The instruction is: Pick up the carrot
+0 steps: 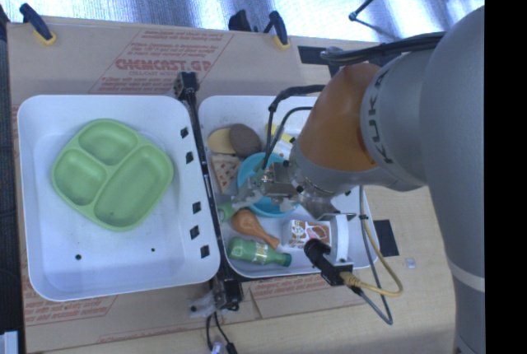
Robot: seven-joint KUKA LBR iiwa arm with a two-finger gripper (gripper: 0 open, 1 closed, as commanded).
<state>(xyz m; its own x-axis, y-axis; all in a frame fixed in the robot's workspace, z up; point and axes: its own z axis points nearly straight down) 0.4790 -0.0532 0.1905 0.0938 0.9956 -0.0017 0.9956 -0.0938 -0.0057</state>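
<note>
Lying in the right bin (247,107) near its front edge, the carrot (253,225) points its narrow end toward the green bottle (258,253) just beside it. The gripper (265,183) sits just behind it among crowded items (a blue bowl (251,171) included), probably lining up its approach; whether it is parted or closed cannot be told.
</note>
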